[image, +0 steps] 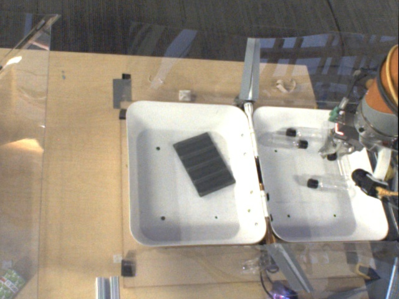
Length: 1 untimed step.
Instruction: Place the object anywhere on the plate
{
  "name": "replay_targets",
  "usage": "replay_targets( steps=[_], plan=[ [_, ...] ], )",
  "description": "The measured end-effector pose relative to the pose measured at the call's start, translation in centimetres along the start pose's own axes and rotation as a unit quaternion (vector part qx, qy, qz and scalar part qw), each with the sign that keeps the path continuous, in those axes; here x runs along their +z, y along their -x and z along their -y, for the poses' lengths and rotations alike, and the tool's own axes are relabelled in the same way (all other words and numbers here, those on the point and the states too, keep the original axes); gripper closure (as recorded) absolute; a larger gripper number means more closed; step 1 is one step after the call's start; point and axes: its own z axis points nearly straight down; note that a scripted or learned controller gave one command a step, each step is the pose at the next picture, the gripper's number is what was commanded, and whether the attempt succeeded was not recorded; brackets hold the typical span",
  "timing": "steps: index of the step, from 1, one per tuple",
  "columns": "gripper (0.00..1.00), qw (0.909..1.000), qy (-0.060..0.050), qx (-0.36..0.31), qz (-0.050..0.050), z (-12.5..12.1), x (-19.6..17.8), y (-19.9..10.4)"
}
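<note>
— Claw [333,149], item one: place and state?
— Right of frame, over the right bin's [374,232] upper right part, near its right wall. State: cannot tell, since the tip is small and dark against cables. Nothing can be made out in its grasp.

— Item two, the arm [377,114]?
— Grey, coming in at the right edge, with an orange band [391,73] above the wrist.

— Item three, the objects?
— Three small clear tubes with black caps, all lying on the right bin's floor. Top tube [290,132] is at upper centre of that bin. Second tube [302,144] is just below and to the right of it, close by but apart. Third tube [313,183] is lower, near the bin's middle, well apart from the other two. The claw is nearest the second tube, to its right; contact cannot be told.

— Item four, the plate [204,164]?
— Dark grey, rectangular, ribbed. It lies flat in the middle of the left bin [143,223], turned at a slant to the walls. No tube touches it.

— Item five, the surroundings?
— Tan bench [68,179], with the bins side by side and a grey post [250,67] above their seam.
</note>
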Motion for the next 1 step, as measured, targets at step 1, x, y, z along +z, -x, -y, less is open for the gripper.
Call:
replay_targets(
  steps=[1],
  plan=[
    [1.0,0.9968,0.0,0.08,0.0,-1.33,-7.12,1.1]
  ],
)
